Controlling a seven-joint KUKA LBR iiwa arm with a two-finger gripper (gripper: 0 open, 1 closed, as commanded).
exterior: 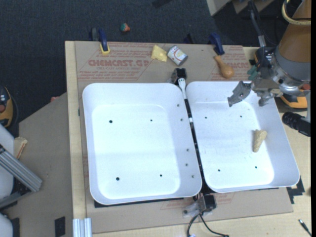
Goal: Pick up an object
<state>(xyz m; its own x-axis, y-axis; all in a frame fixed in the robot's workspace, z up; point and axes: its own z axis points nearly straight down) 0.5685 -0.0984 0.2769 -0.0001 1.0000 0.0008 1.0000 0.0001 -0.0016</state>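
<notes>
Nearest the lens, the right bin (276, 179) holds one small tan lump (259, 140) by its right wall; it looks light, crumbly, probably soft, so pinch across its narrow middle. Above, the tool (249, 90) hangs released, grasping nothing, well apart from it

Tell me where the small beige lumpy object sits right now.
The small beige lumpy object lies in the right white bin, near its right wall, below the tool in the camera view.
</notes>
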